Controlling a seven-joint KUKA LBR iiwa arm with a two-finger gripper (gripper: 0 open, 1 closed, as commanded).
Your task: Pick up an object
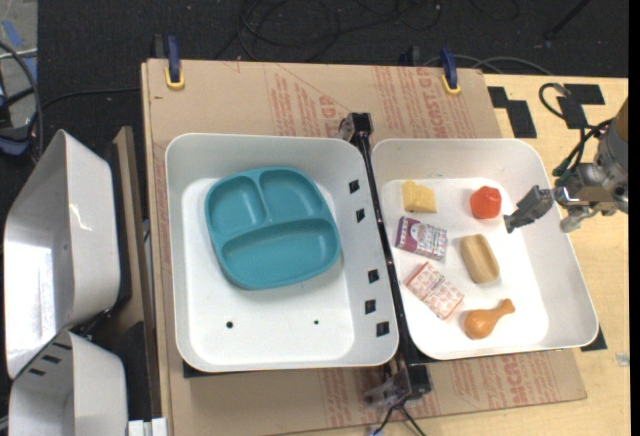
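- Task's things all sat in the right bin (pixel 560 319) — six small items, none lifted.
- Red tomato-like piece (pixel 486 202) lay near the bin's upper right, closest to my gripper (pixel 528 210) but apart from it.
- Yellow cheese wedge (pixel 419 196) lay left of the red piece, near the bin's upper left.
- Purple-pink packet (pixel 421 238) sat just below the cheese wedge.
- Bread roll (pixel 480 258) lay right of that packet, about mid-bin.
- Pink-and-white wrapper (pixel 434 290) lay below the packet, tilted.
- Orange drumstick-shaped toy (pixel 487 319) lay lowest, near the bin's front wall.
- My gripper hung over the right side of the right bin, a dark finger pointing left toward the red piece; nothing sat between my fingers — whether they were spread or closed, I could not tell.
- Left bin (pixel 190 324) held a teal divided plate (pixel 272 227), in its upper half.
- Both bins rested side by side on a cardboard-covered bench (pixel 300 94), clamps at its far edge.
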